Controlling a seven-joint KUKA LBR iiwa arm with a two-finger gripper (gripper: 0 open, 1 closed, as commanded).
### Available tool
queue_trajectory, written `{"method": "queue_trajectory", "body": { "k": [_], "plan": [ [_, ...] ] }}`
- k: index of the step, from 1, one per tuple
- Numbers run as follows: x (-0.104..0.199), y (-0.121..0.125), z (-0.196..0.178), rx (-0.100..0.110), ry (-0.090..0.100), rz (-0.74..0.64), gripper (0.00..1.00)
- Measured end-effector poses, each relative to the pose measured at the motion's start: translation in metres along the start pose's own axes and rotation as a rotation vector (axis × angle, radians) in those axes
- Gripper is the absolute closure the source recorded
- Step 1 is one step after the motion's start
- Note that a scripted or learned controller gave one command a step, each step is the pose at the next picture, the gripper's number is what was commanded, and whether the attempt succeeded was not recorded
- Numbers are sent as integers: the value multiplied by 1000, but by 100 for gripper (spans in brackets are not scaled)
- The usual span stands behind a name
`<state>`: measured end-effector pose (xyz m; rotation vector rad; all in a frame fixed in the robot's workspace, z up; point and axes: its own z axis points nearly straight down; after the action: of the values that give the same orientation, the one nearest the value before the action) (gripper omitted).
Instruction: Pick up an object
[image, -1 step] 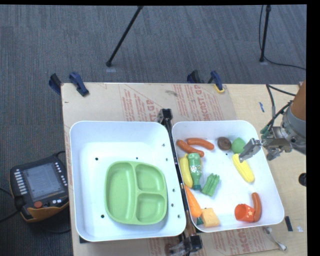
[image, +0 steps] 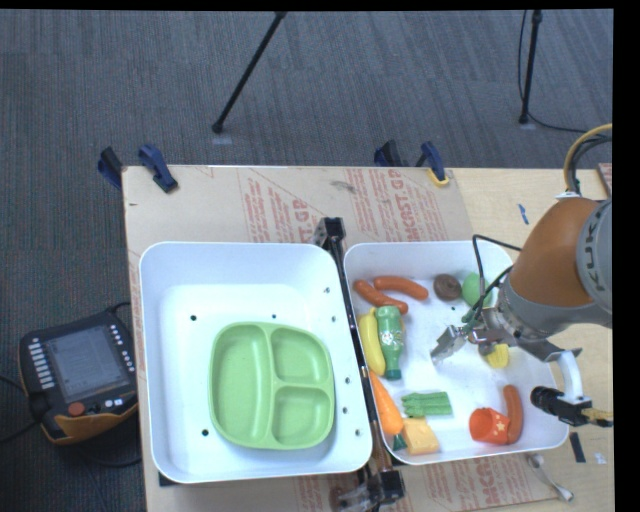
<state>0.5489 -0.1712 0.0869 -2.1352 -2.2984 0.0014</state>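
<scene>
On the bench (image: 230, 205) stand two shallow white bins side by side. Inside the left bin (image: 170, 270) lies a light green divided plate (image: 271, 385) with three compartments, flat on the bin floor.

Across the divider, the right bin (image: 425, 258) holds toy food. Along its upper part lie two orange-red sausages (image: 392, 291), one behind the other, and to their right a brown round piece (image: 447, 288) with a small green round piece (image: 471, 289) just beside it. Near the left wall a yellow banana (image: 371, 342) lies lengthwise, touching a green bottle (image: 389, 340) that lies next to it. Below them an orange carrot (image: 385, 400) runs toward the lower edge, with a flat green leafy piece (image: 427, 404) and a yellow-orange wedge (image: 421, 437) near it. In the lower right corner a red piece (image: 490, 426) lies against another reddish sausage (image: 514, 412).

From the right the grey arm, with its orange band (image: 555, 260), reaches over the right bin. Its gripper (image: 452, 343) hangs over the bare middle of that bin, to the right of the bottle, pointing down and left. I cannot tell how wide it stands, and nothing is seen between its tips. A small yellow piece (image: 496, 355) lies just beside the gripper's body, partly hidden by it
</scene>
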Motion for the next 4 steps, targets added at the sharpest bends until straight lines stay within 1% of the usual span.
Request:
{"method": "queue_trajectory", "body": {
  "k": [1,2,3,4],
  "plan": [
    [-31,29,0,4,26,-177,0],
    [-33,96,-2,-5,16,-294,0],
    [-42,85,-2,-5,3,-633,0],
    [-42,90,-1,-2,12,-611,0]
  ]
}}
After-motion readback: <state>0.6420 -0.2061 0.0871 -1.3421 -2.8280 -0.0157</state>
